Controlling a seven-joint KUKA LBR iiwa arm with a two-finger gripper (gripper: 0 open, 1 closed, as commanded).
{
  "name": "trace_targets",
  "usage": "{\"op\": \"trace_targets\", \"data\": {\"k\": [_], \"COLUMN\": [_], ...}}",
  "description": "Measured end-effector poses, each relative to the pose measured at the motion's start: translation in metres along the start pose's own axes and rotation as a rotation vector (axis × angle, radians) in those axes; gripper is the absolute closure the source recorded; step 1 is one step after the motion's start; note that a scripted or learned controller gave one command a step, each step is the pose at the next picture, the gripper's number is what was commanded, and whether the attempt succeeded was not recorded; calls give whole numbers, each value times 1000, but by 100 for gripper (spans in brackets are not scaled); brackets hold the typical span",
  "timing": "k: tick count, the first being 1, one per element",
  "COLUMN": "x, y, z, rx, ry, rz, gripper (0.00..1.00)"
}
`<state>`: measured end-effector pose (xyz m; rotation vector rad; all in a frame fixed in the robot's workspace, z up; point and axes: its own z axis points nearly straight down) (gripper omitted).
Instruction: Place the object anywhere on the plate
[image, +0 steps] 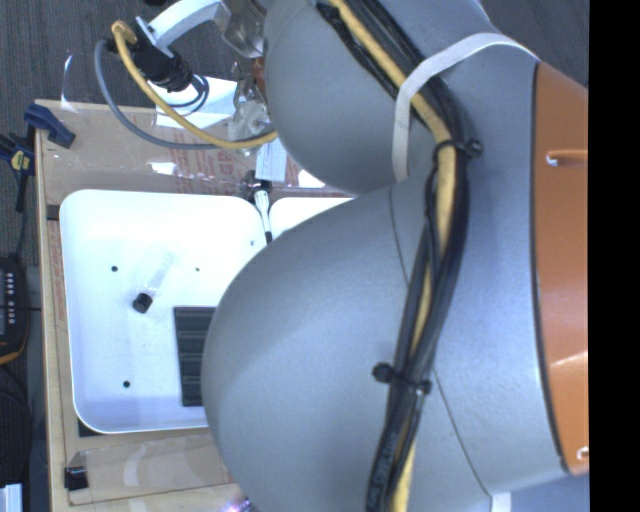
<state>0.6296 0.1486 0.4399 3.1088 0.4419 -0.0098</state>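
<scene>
Overhead | one grey arm (400, 300) | one white bin (100, 230) | pincer state: cannot tell

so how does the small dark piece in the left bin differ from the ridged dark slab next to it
The small dark cap-like piece is tiny and rounded, attached to a faint clear stem; the ridged dark rectangular slab is far larger, flat and striped with ridges. The piece lies in full view, while the slab is partly hidden behind the grey arm. Both rest on the floor of the left white bin.
</scene>
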Motion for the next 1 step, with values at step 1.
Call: {"op": "trace_targets", "data": {"k": [1], "x": [-67], "y": [-24], "z": [63], "rx": [0], "ry": [1], "rz": [74], "gripper": [100]}}
